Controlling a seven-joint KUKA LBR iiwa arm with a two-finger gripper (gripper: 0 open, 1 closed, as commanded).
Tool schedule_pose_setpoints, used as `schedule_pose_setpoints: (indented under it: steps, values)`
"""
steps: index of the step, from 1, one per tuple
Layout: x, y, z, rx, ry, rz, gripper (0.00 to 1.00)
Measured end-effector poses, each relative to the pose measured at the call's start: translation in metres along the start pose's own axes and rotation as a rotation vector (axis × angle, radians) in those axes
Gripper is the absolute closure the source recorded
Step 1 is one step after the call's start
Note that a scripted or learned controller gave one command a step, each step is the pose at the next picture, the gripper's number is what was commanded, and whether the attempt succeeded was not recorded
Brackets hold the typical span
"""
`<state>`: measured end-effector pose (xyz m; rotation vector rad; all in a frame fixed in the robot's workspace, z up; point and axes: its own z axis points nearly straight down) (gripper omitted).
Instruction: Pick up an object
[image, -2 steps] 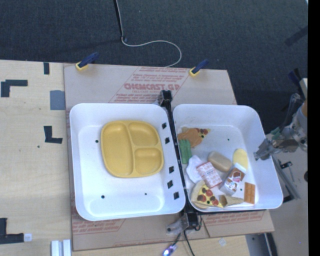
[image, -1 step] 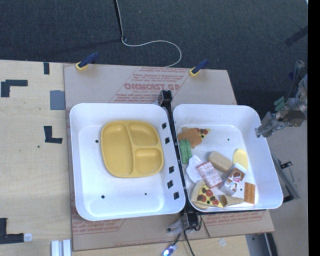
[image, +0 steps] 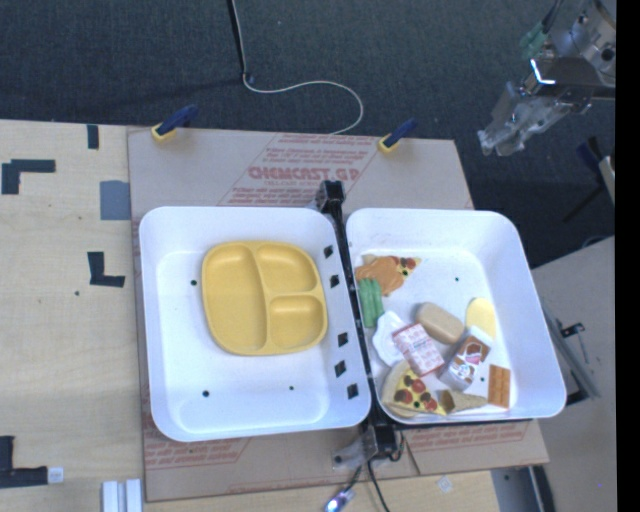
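Note:
The right bin (image: 505, 240) holds a heap of toy food: a pizza slice (image: 386, 268) near its far left, a green piece (image: 370, 301), a tan bread roll (image: 440, 322), a yellow piece (image: 482, 317), a red-and-white packet (image: 418, 347), a small can (image: 462, 364), a second pizza slice (image: 412, 391) and an orange cracker (image: 498, 385). My gripper (image: 508, 130) hangs high at the upper right, beyond the bin's far edge and well above the bench. Nothing shows between its fingers.
A yellow divided plate (image: 265, 296) lies in the left bin (image: 170, 390). Both bins rest on a cardboard sheet (image: 300, 170) held by two yellow-and-blue clamps (image: 175, 121). A white cable (image: 300, 85) loops behind the bench.

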<state>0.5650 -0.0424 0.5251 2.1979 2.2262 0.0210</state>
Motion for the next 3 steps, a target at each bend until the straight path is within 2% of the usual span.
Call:
schedule_pose_setpoints:
  steps: [1,2,3]
  values:
    - [0.001,-0.041,0.177,0.040,0.001,0.013,1.00]
    - [0.077,-0.036,0.154,0.020,0.001,0.005,1.00]
    - [0.074,-0.035,0.145,0.023,-0.001,0.009,1.00]
